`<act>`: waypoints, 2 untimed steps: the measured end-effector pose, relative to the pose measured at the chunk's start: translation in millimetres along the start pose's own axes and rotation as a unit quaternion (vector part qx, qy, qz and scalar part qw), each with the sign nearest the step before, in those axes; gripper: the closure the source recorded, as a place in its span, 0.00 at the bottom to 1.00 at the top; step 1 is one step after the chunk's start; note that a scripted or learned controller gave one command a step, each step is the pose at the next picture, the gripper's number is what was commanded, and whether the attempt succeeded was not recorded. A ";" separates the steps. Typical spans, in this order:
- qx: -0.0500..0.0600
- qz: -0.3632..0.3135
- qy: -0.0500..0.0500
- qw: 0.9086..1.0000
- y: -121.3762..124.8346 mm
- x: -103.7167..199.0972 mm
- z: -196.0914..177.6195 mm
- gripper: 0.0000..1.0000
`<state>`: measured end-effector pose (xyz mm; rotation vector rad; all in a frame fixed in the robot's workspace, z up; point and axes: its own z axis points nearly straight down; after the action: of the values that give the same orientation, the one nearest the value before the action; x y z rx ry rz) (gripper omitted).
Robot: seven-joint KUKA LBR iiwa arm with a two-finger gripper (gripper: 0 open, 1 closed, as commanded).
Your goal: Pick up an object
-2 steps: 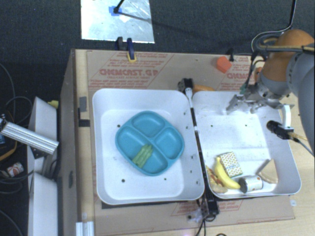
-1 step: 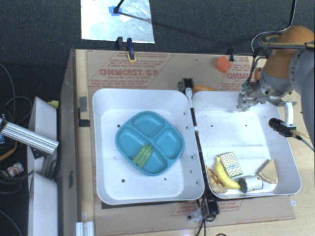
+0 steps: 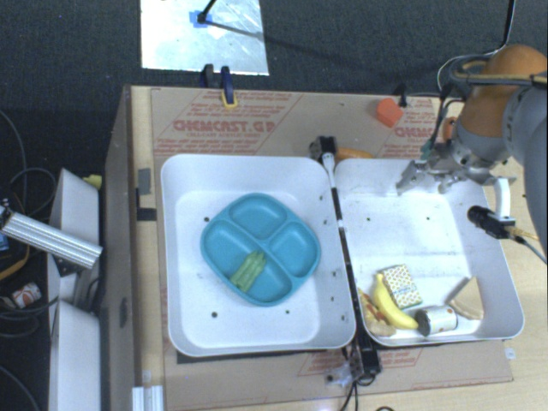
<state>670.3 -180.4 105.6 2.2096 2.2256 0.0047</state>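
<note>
Two white bins (image 3: 257, 336) are set side by side on a bench.
Gripper (image 3: 431, 175) is seen at upper right — fingers spread, nothing held; banana (image 3: 390, 303) lies lower right.

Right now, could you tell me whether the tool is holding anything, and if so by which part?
Nothing is held: the tool hangs open over the bare far end of the right bin.

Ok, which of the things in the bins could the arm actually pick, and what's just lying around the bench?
Pickable, in the bins:
- banana
- small patterned box
- white cylinder
- tan wedge
- green piece on the blue divided plate

Lying about:
- orange block on the bench behind the bins
- clamp at the bench's back edge

The gripper is over the right bin's back edge.
</note>
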 end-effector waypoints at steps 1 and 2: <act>0.002 0.002 0.001 1.000 -44.6 33.4 8.3 0.00; 0.001 0.002 0.001 1.000 -43.5 32.9 -2.8 1.00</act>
<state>626.6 -147.9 108.1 2.2150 2.2226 0.0049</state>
